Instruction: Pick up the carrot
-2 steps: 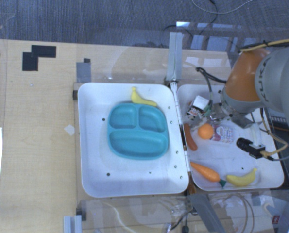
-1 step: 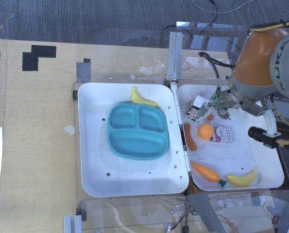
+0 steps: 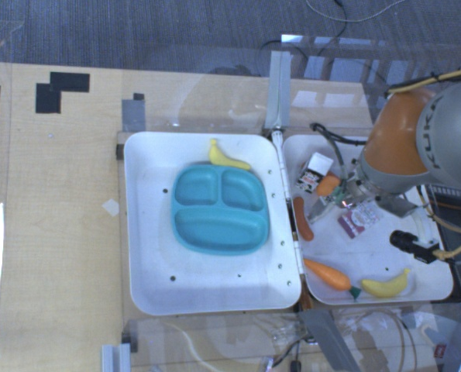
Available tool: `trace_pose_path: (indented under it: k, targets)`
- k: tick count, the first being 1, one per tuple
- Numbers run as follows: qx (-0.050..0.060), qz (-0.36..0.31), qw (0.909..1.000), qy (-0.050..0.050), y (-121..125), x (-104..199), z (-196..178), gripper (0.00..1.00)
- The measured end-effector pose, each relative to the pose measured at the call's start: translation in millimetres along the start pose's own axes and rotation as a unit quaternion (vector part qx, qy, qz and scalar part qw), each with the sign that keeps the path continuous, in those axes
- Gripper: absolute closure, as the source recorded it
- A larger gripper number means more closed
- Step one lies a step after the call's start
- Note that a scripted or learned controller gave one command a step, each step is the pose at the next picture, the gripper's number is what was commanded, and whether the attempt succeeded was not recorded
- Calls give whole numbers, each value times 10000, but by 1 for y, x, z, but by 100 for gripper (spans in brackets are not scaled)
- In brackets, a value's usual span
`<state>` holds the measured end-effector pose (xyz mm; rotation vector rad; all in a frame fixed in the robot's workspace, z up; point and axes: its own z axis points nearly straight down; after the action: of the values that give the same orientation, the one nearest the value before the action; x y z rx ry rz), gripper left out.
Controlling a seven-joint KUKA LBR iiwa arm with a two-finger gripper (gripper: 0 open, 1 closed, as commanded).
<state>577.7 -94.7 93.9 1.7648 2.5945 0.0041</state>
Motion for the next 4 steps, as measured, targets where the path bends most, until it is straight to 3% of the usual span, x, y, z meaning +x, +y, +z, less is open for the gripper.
trace_pose_path:
  k: [1, 2, 3, 4]
  targets:
    - [-13, -9, 10000, -4, 2, 0, -9, 100]
    - [-11, -9, 10000, -3, 2, 0, -9, 0]
    - [-23, -1133, 9936, -21, 51, -85, 7, 0]
    - [-55, -1153, 9933, -44, 54, -85, -4, 100]
